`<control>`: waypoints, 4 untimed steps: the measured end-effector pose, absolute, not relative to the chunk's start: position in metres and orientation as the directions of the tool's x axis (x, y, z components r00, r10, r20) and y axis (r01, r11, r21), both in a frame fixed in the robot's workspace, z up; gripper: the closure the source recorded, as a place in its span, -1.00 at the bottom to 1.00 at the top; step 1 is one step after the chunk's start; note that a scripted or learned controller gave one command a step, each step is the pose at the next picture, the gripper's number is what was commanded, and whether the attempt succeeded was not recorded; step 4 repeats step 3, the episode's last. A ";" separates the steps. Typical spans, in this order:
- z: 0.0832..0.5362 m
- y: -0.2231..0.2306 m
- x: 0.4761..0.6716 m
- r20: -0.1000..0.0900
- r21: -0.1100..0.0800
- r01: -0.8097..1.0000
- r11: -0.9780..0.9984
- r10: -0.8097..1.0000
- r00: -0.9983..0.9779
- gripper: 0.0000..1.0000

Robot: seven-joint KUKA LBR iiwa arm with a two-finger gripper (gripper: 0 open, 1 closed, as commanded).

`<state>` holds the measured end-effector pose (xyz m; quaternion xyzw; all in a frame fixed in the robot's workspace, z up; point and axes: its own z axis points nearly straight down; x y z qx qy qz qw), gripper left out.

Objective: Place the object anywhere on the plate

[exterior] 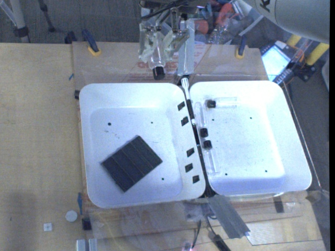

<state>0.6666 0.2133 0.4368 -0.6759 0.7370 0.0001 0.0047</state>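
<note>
A dark square plate [132, 162] with ribbed lines lies flat in the left bin [94, 109], toward its front. Clear tubes with black caps lie in the right bin [272, 140]: one near the back [220, 103] and others along the left wall [205, 140]. My gripper [170, 61] hangs high over the back edge where the two bins meet, well away from the plate. A clear piece with a black end [157, 67] shows at the gripper's left side; whether it is a held tube or part of the gripper is unclear.
A ridge with black clips [188, 140] divides the two bins. Clamps [92, 48] and cluttered tools [225, 14] sit behind the bins. Tan bench surface [36, 140] stretches to the left.
</note>
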 end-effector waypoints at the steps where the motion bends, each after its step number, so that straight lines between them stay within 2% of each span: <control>1: 0.436 0.215 0.667 -0.003 -0.008 -0.844 -0.536 -0.844 0.536 1.00; 2: 0.436 0.226 0.666 -0.001 -0.008 -0.583 -0.813 -0.583 0.813 1.00; 3: 0.254 0.226 0.666 -0.004 -0.003 -0.344 -0.939 -0.344 0.939 1.00; 4: 0.254 0.226 0.666 -0.004 -0.003 -0.344 -0.939 -0.344 0.939 1.00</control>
